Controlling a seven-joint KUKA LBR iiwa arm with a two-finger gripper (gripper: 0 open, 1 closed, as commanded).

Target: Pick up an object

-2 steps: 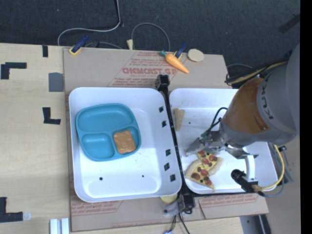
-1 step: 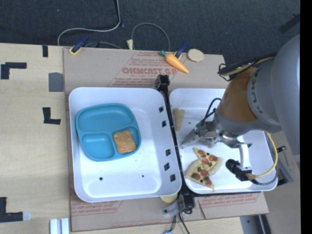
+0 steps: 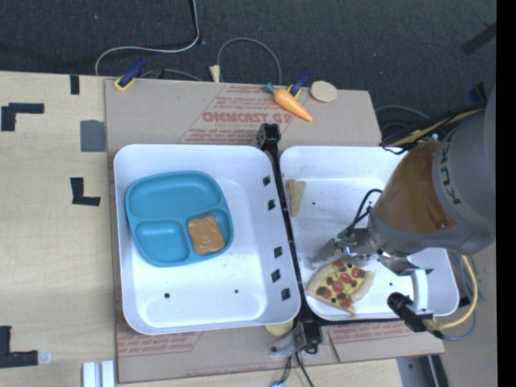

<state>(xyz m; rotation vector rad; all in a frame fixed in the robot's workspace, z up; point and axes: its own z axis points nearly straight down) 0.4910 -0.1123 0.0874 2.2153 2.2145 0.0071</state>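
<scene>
1. Dark carpet fills the far background, with a pale wooden bench (image 3: 48,240) below it and a brown cardboard sheet (image 3: 234,115) laid across the bench under the bins.
2. Grey arm (image 3: 472,184), with its orange band (image 3: 415,196), reaches in from the right and hangs over the right bin.
3. Left bin (image 3: 201,301) is a shallow white tray; the right bin (image 3: 339,164) sits just beside it, the two joined along a black divider.
4. Blue divided plate (image 3: 169,200) lies in the left bin, toward its left side.
5. Pizza slice (image 3: 340,286), a toy with red toppings, lies at the near edge of the right bin.
6. Toast slice (image 3: 206,235) rests in the plate's near right compartment.
7. Gripper (image 3: 345,248) hovers just far of the pizza slice, low over the bin floor; whether its claw is spread or closed I cannot tell.
8. Toy carrot (image 3: 292,104) lies on the cardboard beyond the bins.
9. Small tan wedge (image 3: 297,196) lies by the right bin's left wall.
10. Pale round disc (image 3: 324,92) sits just right of the carrot.
</scene>
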